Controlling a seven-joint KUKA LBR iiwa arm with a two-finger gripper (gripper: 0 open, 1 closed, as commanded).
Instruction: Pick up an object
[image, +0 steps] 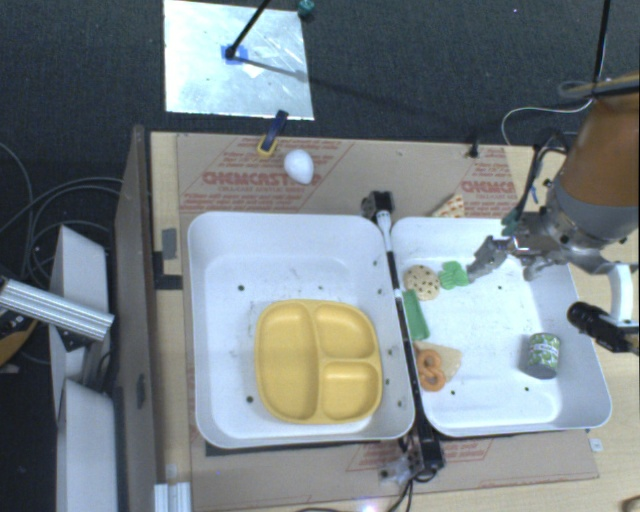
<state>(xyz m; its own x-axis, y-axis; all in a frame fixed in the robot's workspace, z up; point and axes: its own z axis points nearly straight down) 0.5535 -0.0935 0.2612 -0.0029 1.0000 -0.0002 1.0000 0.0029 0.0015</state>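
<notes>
Two white bins (300, 235). One yellow divided plate (320, 360), one cookie (423, 282), two green pieces (415, 318), one pretzel (432, 368), one small can (542, 355), one white egg (299, 165).

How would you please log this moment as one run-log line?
tool above right bin | near green piece, cookie | yellow tray in left bin

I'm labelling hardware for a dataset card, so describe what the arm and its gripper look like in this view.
The arm is a thick rounded body, grey low down with a broad orange band above the wrist. A thin pale cable loops beside it at the upper right. The gripper is a small grey metal assembly ending in slim fingers. A black, rounded part juts out below the wrist near the right bin. No lettering is legible on it.
</notes>
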